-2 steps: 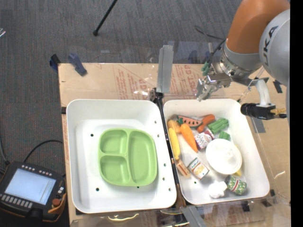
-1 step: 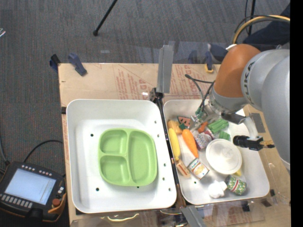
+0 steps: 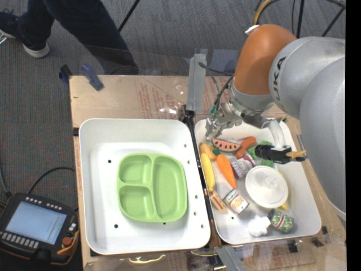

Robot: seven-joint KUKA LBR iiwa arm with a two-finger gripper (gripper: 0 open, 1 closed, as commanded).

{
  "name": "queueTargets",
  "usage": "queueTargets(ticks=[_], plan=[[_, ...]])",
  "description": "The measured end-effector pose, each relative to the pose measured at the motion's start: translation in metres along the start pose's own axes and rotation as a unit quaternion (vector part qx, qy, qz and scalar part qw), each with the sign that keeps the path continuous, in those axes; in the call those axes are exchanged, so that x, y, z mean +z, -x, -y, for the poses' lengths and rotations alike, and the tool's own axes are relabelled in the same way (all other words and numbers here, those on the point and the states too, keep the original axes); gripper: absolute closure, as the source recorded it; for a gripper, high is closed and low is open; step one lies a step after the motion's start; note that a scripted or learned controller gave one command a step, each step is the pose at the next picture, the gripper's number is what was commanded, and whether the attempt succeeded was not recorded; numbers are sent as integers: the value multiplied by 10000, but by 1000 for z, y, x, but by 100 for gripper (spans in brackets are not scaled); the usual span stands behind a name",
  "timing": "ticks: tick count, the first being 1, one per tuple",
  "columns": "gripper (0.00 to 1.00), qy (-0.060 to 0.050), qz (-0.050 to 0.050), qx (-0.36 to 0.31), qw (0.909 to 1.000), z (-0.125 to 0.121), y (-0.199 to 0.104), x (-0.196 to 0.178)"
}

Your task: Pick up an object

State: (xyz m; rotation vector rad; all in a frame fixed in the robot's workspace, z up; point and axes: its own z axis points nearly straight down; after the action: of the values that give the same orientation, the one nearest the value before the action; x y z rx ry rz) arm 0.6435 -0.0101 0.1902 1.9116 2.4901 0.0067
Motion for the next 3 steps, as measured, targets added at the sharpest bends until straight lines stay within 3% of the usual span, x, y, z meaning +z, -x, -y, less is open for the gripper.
queueTargets(ticks=[1, 2, 3], plan=[[100, -1, 19, -583, 9983, 16, 69, -73], [0, -25, 4, -596, 9982, 17, 67, -70], [0, -102, -32, -573, 9983, 53, 100, 68]])
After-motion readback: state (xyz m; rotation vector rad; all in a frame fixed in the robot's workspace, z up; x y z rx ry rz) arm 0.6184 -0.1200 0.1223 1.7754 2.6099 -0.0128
